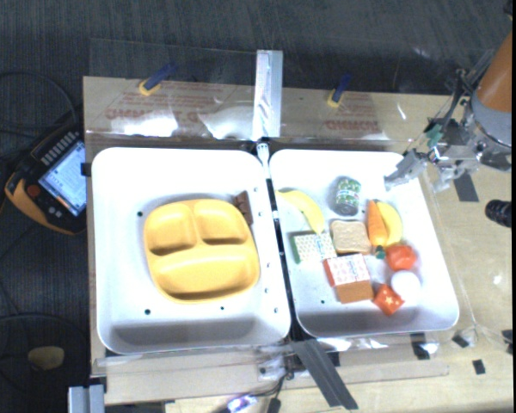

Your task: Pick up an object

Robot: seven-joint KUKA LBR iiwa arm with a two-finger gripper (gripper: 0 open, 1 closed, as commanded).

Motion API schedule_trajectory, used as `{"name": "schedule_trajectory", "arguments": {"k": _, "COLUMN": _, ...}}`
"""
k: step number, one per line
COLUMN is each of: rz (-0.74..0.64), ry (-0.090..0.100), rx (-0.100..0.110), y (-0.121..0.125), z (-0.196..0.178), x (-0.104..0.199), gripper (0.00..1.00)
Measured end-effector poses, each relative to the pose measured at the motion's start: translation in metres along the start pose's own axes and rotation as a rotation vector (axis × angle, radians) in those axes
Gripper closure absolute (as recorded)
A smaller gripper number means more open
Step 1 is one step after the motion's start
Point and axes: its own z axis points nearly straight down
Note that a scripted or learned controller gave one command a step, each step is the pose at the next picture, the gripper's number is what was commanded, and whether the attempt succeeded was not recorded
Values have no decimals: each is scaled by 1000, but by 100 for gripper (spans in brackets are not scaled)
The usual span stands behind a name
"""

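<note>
**Arm poised at the rim, nothing picked yet**

The bench (112, 101) carries two white bins. The left bin (120, 317) holds a yellow divided tray (201, 248) at its centre, with a small brown piece (243, 205) at the tray's 1 o'clock corner. The right bin (439, 304) holds the candidates: a banana (303, 207) at 10 o'clock, a green-labelled can (347, 195) at 12, an orange-and-yellow fruit pair (383, 222) at 2, a bread slice (351, 237) at centre, a boxed carton (350, 280) at 6, and a tomato (400, 257), white egg (405, 282) and red piece (388, 298) toward 4.

The arm (494, 93) reaches in from 2 o'clock; its gripper (421, 163) sits over the right bin's upper right rim, carrying nothing. Whether the jaws stand wide or narrow, I cannot tell.

This looks like the approach step. The next move probably calls for travel toward 8 o'clock and a descent onto one isolated item; the can seems nearest.
</note>
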Motion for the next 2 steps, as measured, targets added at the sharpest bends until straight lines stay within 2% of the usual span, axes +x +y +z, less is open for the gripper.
{"name": "schedule_trajectory", "arguments": {"k": 1, "rz": 87, "ry": -2, "rx": 1, "y": 20, "z": 117, "x": -28, "gripper": 0}}
{"name": "schedule_trajectory", "arguments": {"k": 2, "rz": 60, "ry": 5, "rx": -8, "y": 20, "z": 178, "x": -22, "gripper": 0}}
